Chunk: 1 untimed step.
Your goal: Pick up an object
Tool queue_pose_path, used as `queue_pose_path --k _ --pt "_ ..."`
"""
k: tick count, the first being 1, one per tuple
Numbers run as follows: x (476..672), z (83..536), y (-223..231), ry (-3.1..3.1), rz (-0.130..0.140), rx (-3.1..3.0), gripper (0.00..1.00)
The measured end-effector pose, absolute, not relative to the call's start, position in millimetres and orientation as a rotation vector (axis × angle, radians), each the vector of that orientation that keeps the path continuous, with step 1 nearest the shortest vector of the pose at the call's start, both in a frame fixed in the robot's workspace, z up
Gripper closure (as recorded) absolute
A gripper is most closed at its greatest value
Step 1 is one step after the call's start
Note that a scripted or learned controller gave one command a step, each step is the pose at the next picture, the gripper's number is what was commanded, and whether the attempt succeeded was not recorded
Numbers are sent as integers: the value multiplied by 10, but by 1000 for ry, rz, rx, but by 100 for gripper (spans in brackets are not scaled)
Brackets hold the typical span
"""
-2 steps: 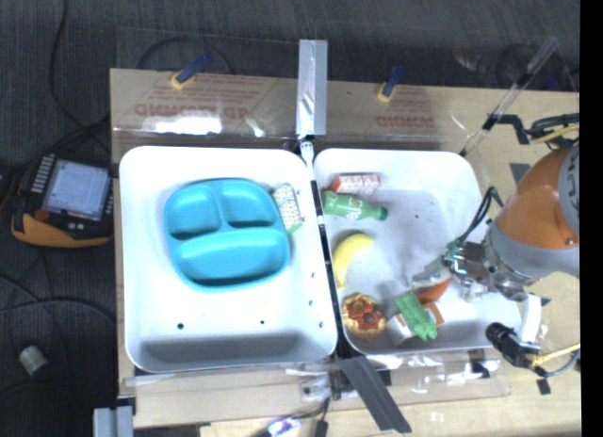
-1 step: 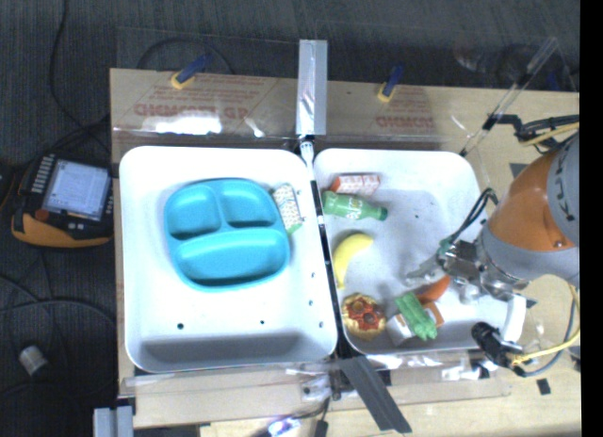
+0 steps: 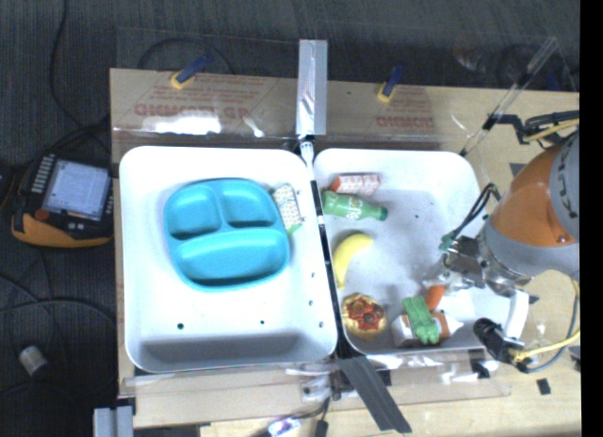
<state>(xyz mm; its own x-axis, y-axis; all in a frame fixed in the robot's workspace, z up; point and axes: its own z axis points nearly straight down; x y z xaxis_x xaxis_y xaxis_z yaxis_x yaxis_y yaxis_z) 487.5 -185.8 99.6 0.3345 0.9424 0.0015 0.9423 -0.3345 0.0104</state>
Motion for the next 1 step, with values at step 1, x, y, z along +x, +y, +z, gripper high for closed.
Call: queue_pose_path --k 1 --pt "4968 2599 -1528 1926 -7 2481 100"
